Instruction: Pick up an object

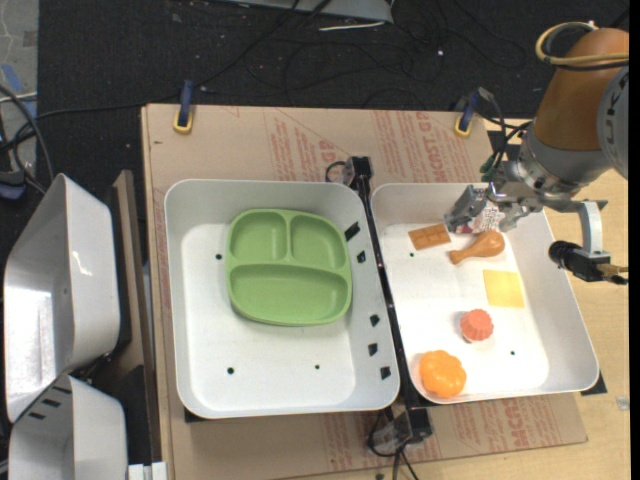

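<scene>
A: Nearest the camera in the right white bin (560, 308), at about six o'clock, sits the round orange plastic pepper-like toy (442, 373). Just past it, toward one o'clock, the small pink-red round toy (477, 325).

B: And beyond that, the flat yellow square slice (504, 289), out toward three o'clock of the bin's middle. None of those is close to the arm's business end.

A: No, the action is at the far end. The tan plastic drumstick (478, 248) lies with its long axis running from eight o'clock to two o'clock, thin end low-left, fat end up-right.

B: The two-finger gripper (478, 211) hangs just beyond it, so the drumstick lies at six o'clock from the jaws, very near. The flat orange-brown cracker-like rectangle (429, 237) sits at about eight o'clock from them.

A: Jaw state?

B: Can't tell; the metal parts blur together there, and nothing is visibly between them.

A: So likely a short drop toward six o'clock, jaws set across that slanted axis. The left white bin (200, 368) holds the green divided plastic plate (289, 267), well apart.
</scene>
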You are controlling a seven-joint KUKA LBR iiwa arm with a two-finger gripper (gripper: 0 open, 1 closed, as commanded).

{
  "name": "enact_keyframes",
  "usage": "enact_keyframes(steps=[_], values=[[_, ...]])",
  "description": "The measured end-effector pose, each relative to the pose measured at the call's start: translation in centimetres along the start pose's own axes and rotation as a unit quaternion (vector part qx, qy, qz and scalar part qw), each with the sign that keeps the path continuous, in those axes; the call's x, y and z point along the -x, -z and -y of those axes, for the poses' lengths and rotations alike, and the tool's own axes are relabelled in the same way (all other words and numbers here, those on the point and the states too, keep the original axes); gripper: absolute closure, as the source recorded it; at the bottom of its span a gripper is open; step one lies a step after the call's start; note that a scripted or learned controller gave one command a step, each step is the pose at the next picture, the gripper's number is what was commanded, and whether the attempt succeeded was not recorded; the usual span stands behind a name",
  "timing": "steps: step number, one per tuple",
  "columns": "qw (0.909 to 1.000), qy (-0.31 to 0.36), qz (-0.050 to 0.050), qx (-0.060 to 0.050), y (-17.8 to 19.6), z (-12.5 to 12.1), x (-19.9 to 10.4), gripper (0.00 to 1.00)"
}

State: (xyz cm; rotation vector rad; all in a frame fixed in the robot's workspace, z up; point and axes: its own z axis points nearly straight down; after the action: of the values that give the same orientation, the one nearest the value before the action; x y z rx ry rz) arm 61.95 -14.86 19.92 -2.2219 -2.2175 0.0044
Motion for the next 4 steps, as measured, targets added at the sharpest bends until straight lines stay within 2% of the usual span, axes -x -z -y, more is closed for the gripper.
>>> enact_keyframes(steps=[1, 2, 3, 4], values=[[1.0, 0.002, 0.0, 0.0, -5.7, -0.9, -0.3, 0.0], [1.0, 0.001, 0.001, 0.006, -10.3, -1.3, -0.3, 0.0], [0.9999, 0.001, 0.002, 0.01, -9.0, -1.5, -0.3, 1.0], [1.0, 0.0, 0.001, 0.005, -4.1, -1.1, 0.5, 1.0]])
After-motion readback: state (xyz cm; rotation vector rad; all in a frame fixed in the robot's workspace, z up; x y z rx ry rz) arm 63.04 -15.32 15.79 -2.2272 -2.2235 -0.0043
